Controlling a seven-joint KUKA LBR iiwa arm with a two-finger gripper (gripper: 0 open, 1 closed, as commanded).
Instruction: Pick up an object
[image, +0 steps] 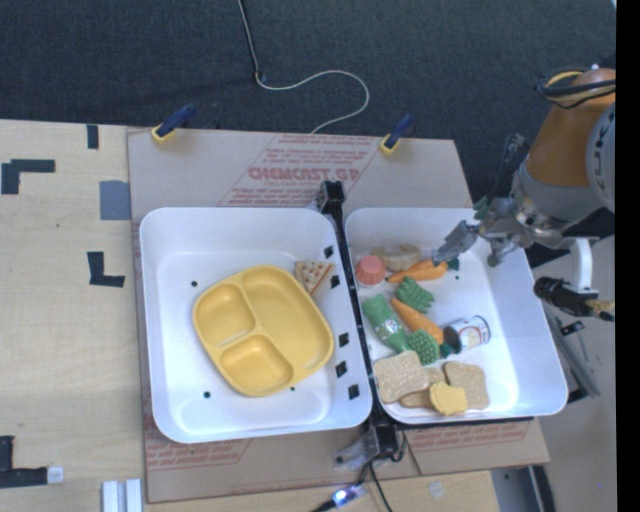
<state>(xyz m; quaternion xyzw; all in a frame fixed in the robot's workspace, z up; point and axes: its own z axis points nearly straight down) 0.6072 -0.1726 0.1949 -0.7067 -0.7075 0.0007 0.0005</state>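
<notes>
My grey two-finger gripper (450, 249) hangs by the right white bin's (528, 330) far edge; the orange plastic carrot (421, 271) lies just below-left, long axis toward me; whether my jaws are apart I cannot tell.

- Your arm (575, 140) wears a rounded orange band, with a grey shell at its far right.
- Dark cable loops over the top of the orange section.
- Below it you see a grey metal wrist of brackets and fittings.
- The gripper (452, 243) is slim, dull grey.
</notes>
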